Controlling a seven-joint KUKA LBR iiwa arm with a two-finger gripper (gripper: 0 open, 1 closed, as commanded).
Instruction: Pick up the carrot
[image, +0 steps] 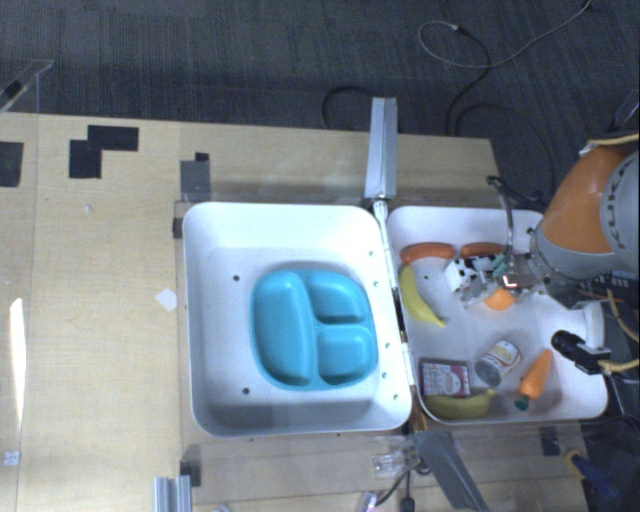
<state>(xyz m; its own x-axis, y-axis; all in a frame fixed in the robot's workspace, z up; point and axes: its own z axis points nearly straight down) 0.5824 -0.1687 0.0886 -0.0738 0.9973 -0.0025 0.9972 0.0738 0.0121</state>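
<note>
Two shallow white bins are seen side by side on the pale wooden surface (100, 300). In the left bin (200, 320) a blue divided plate (312, 328) is laid near the middle. The right bin (545, 318) is reached by the arm (592, 208) from the right, and the pincer (492, 280) is positioned low over the far half of that bin. Whether the pincer is open or closed cannot be told, and nothing can be made out in its grip. A small orange object (498, 298) is found just beside the pincer, on its near side; contact between the two cannot be judged. The carrot (536, 375) is located in the near right part of the right bin, lying tilted, with its green end turned toward the near rim. It is set well apart from the pincer and is not touched by it. A can (497, 361) is placed just left of the carrot, and a red and white packet (445, 378) lies further left. A banana (420, 300) is laid along the left wall of the right bin, and a second banana (460, 405) rests against the near rim. Two sausages (428, 252) are placed at the far side, end to end.
</note>
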